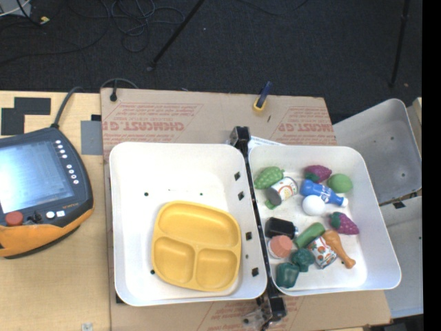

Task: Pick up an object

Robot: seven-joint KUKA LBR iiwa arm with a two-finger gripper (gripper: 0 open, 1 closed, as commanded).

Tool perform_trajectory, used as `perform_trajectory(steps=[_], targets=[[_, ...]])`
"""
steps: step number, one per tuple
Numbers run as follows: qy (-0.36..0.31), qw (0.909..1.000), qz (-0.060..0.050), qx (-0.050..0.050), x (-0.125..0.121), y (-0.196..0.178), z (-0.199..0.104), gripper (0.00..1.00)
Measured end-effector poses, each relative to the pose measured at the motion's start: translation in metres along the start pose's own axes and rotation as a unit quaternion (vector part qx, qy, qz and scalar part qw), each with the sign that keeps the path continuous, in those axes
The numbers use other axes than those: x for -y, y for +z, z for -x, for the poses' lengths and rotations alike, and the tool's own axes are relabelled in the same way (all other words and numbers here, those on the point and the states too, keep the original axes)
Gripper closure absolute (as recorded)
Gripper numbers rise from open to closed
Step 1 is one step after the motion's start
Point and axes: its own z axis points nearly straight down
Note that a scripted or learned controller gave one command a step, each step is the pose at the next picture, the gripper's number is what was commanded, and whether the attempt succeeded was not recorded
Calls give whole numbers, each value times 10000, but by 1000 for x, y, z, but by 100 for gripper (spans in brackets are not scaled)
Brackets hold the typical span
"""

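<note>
The right bin [375, 267] on the desk holds the jumbled toys, while the left bin [131, 185] carries a yellow tray [196, 245]. The jaws' state I cannot tell. Best target: the white ball [313, 204] near the bin's middle, approached straight down.

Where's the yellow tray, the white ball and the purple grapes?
yellow tray [196, 245], camera view, middle ridge.
white ball [313, 205], camera view, its top.
purple grapes [344, 223], camera view, bunch's middle.
</note>
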Motion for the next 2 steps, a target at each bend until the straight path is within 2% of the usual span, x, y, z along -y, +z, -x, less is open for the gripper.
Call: perform_trajectory(steps=[1, 2], targets=[[-25, 10000, -7, -5, -1, -10, -1, 100], [205, 9998, -37, -15, 16, 140, 4, 100]])
